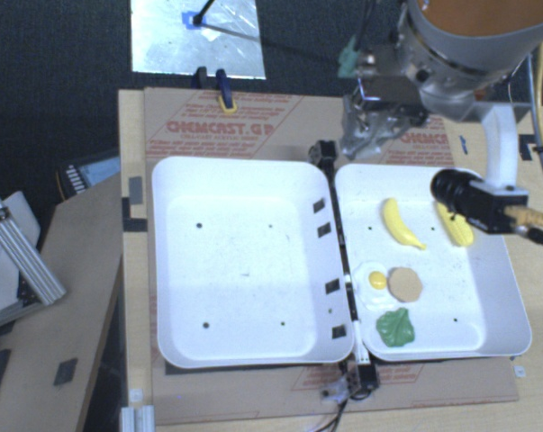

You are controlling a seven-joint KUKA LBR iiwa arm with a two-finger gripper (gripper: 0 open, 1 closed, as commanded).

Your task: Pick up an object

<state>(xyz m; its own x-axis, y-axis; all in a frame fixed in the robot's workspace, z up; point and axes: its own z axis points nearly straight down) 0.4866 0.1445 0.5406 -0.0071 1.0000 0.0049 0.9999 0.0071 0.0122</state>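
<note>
While the grey arm fills the upper right of the frame, two shallow white bins are seen side by side on the bench below it: the left bin at centre left, the right bin at centre right. The gripper is held at the upper edge of the right bin, just beside the divider between the bins; whether it is released or clenched cannot be told, and nothing is seen held in it. All candidate objects are gathered in the right bin, lower in the frame than the gripper and to its right. Nearest is a yellow banana, its long axis running from upper left to lower right. A second yellow piece is partly covered by a black fixture. Lower still are a tan disc, a green leafy piece, and a small yellow round. A downward and slightly rightward reach is judged to be needed.
</note>
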